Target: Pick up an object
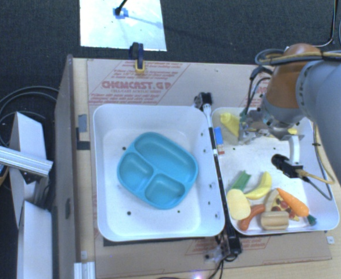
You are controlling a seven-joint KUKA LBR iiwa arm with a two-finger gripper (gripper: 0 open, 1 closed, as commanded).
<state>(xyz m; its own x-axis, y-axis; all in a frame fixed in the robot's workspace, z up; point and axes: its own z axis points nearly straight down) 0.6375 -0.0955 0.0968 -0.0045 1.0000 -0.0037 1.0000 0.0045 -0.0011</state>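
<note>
Toy food pile — front of right bin, well apart from gripper. Blue divided plate in left bin. Yellow piece just beside gripper at right bin's back corner. Pincer state — cannot tell. Pieces probably light, hard, smooth plastic; grip across narrow middle.

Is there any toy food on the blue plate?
No, the blue plate lies bare in the left bin; the toy food is piled in the right bin.
</note>
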